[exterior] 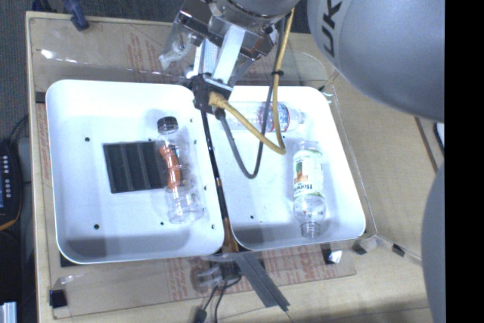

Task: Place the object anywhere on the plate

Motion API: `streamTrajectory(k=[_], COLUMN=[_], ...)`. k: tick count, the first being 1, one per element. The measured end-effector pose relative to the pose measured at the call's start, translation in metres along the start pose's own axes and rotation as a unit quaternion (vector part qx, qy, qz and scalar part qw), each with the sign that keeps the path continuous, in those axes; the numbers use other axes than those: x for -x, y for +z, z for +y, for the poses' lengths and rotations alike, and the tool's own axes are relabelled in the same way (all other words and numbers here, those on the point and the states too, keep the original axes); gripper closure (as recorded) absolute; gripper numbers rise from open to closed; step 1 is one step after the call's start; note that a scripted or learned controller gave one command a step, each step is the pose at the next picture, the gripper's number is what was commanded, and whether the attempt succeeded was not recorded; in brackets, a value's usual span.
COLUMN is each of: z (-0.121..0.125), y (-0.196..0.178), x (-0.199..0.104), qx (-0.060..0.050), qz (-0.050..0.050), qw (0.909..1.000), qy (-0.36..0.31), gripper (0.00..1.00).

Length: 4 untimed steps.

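Note:
A black ribbed plate lies flat in the middle of the left bin. Right beside it, touching its right edge, a clear plastic bottle with a black cap and an orange label lies on its side. My gripper hangs over the back rim of the left bin, near the divide between the bins, well apart from the bottle and the plate. Nothing shows in its grasp.
The right bin holds a clear bottle with a green and white label and, further back, a bottle with a blue label partly behind the yellow cable. The arm's big grey body covers the upper right.

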<state>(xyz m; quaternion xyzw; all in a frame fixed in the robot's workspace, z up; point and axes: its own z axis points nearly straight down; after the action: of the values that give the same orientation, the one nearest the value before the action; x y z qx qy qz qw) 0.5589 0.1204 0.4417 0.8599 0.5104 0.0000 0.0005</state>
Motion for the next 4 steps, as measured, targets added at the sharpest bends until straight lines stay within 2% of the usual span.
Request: streamTrajectory(k=[1,2,3,4], z=[0.011,-0.067,0.028,0.048], y=[0.000,-0.001,0.023,-0.001], x=[0.003,0.049,0.054,0.036], qx=[-0.001,0.000,-0.001,0.000], qz=[0.000,0.001,-0.001,0.001], qw=[0.9905,0.9717,0.9551,0.9078], qy=[0.138,0.236,0.296,0.419], gripper=[0.00,0.00,0.00,0.00])
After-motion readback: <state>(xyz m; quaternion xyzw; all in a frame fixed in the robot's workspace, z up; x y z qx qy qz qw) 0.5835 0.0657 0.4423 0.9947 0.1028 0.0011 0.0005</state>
